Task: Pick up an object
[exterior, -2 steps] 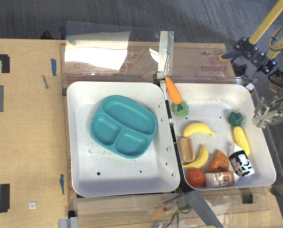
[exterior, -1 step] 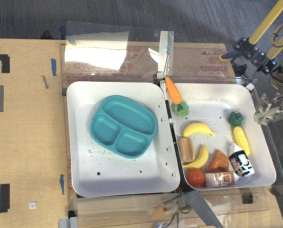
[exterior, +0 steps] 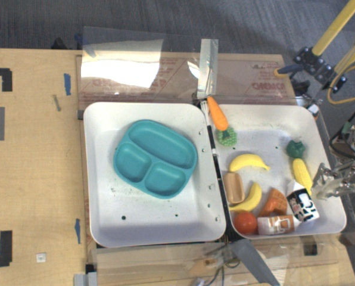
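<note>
Holding toy food for picking: right bin [exterior: 267,140], with carrot [exterior: 217,114], two bananas, corn [exterior: 301,174], tomato [exterior: 245,222], hot dog [exterior: 234,187]. Left bin [exterior: 100,177] carries a teal divided plate [exterior: 156,158]. Claw [exterior: 335,180] sits at the right bin's rim, just beside the corn; its grip state cannot be told.

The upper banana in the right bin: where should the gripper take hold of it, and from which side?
Grip the banana at its thick middle, coming straight down from above. It lies flat, arched, with bare bin floor above and below its curve, so fingers closing across its width should fit.
</note>
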